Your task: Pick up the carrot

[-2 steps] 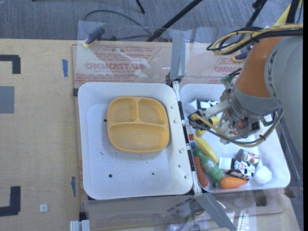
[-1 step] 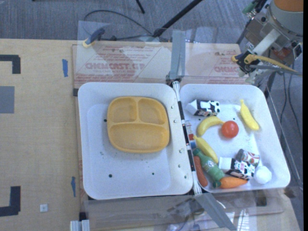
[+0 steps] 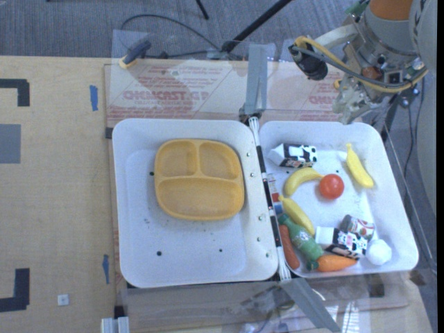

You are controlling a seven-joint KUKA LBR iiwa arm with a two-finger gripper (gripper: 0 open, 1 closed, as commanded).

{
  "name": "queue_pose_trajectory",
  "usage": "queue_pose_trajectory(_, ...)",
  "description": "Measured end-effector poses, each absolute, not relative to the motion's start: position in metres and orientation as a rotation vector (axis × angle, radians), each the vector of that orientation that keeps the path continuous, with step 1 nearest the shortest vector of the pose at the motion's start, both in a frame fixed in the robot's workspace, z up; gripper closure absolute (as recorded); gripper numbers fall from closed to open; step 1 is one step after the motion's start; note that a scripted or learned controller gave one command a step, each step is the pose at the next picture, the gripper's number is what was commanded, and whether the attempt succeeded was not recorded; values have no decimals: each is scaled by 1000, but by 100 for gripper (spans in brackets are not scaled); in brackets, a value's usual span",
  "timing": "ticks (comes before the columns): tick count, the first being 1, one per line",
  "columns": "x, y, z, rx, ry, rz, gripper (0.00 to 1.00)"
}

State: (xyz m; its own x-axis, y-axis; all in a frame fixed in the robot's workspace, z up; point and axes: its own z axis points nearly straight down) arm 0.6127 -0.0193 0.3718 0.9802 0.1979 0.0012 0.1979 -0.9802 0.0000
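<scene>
— While the gripper (image 3: 352, 105) hangs over the far rim of the right bin (image 3: 397, 179), can you tell what it has?
— Nothing that I can see between its fingers; how far they stand apart I cannot tell, they are too blurred.
— And the carrot (image 3: 336, 262)?
— At the near edge of that bin, lying flat, touching the green bottle (image 3: 306, 245) and just beside the white ball (image 3: 379, 252). A second orange piece (image 3: 288, 246) lies along the left wall.
— So the risk?
— Crowding, I judge. Fingers coming down there could catch the bottle or the cow-patterned carton (image 3: 349, 237) instead, or nudge the carrot against the rim so it slips out.
</scene>
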Motion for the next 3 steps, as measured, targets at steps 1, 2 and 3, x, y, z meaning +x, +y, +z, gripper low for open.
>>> queue_pose_trajectory(1, 649, -81, 435, -3025, -848, 2, 100)
queue_pose_trajectory(2, 645, -77, 376, -3124, -312, 3, 100)
queue_pose_trajectory(3, 645, -77, 376, -3125, -312, 2, 0)
